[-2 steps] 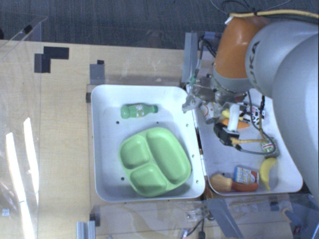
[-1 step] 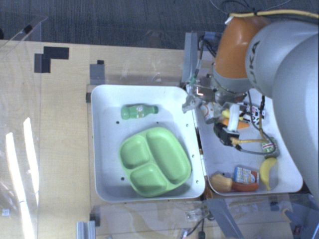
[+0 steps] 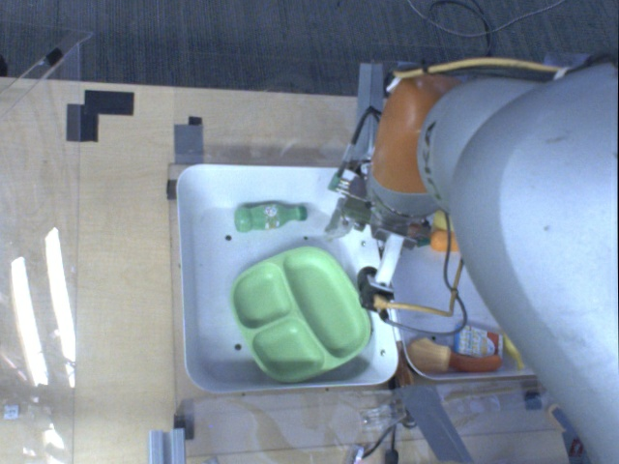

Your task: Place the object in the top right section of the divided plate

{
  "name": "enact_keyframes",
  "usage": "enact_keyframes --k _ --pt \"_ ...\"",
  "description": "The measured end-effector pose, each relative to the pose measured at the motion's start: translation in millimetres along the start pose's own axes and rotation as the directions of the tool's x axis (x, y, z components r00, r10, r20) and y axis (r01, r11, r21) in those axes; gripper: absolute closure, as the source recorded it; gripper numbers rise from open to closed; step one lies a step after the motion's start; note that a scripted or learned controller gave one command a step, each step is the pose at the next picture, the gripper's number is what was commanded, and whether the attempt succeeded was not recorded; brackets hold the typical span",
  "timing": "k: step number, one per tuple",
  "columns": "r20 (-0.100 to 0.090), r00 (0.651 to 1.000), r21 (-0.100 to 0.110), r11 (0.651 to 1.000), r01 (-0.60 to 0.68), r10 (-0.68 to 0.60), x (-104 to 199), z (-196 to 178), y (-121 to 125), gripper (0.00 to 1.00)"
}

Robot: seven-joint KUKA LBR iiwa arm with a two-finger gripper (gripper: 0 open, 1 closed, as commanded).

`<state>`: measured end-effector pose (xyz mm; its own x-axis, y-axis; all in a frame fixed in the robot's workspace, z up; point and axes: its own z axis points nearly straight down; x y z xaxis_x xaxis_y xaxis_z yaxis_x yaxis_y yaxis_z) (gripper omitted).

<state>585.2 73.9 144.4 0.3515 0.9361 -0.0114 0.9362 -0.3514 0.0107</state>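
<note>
1. The green bottle [image 3: 270, 217] lies on its side on the floor of the left bin [image 3: 198, 288], just above the green plate [image 3: 300, 312] and clear of its rim. I take it to be the thing to move; nothing holds it.
2. The plate sits turned at an angle, so which section counts as "top right" is not obvious. The large section on its right side looks likeliest. A drop lined up with the bin's edges could land on a divider ridge or in the wrong section.
3. The bottle is round and lying down, so a grasp that closes off-centre could roll it away from the plate toward the bin wall.
4. The gripper [image 3: 344, 209] hangs just beyond the plate's upper right corner, near the bottle's right end but not over it. I cannot tell whether it is open or closed.
5. The arm [image 3: 522, 211] reaches in from the plate's right, wrist angled down and leftward. Travelling low, it could clip the plate's rim and shift it.
</note>
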Motion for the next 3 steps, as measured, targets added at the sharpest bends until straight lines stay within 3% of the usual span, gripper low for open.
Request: enact_keyframes --k 1,2,3 --pt "-0.011 0.997 0.009 0.997 -0.071 0.071 -47.6 -109.3 -9.3 0.0" --pt "-0.008 0.977 0.012 0.977 -0.213 0.213 -29.7 -131.5 -92.1 0.0" --pt "-0.009 0.946 0.01 0.946 -0.324 0.324 -21.9 -198.5 -57.8 0.0"
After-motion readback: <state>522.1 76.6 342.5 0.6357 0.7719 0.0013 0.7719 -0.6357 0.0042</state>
